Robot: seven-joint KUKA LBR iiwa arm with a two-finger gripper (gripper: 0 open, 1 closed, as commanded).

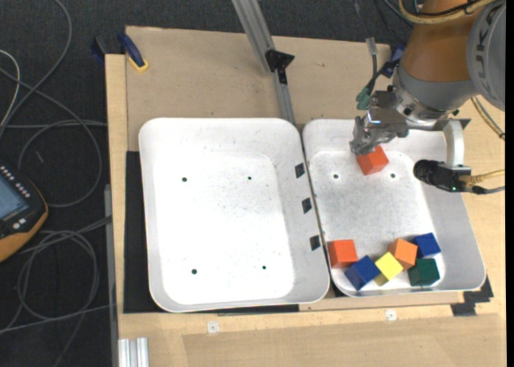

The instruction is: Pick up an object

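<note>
My gripper (369,147) hangs over the far part of the right bin (450,221). A red cube (373,162) sits tilted right at its fingertips, its top edge tucked between the fingers, which are shut on it. Along the bin's near edge lie the other cubes: an orange one (343,251), a blue one (361,271), a yellow one (389,265), a second orange one (405,251), a second blue one (426,243) and a dark green one (424,271).
The left bin (217,213) lies beside the right one, across a shared rim with black clips (306,205). A slanted metal pole (257,28) crosses the bench behind the bins. A black cylinder (438,173) juts out on the arm's side.
</note>
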